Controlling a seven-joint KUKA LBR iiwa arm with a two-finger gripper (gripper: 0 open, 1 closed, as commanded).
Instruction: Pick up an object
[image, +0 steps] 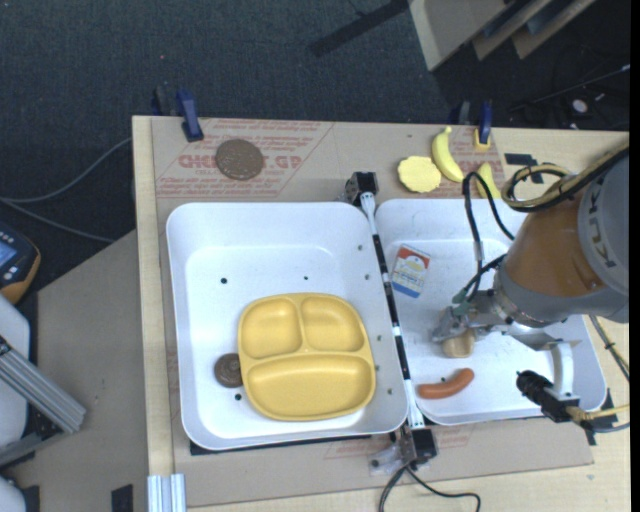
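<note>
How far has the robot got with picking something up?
Nothing looks lifted yet. The gripper is down in the right bin, right over a small tan object. The sausage and the small carton lie on the bin floor. Left to do: grab and lift something.

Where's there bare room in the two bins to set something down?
Left bin: the bare floor behind the yellow tray, up to the far wall. Right bin: a smaller patch behind the small carton. Crowded: the right bin's middle and front, with the pincer over a tan piece and the sausage.
</note>
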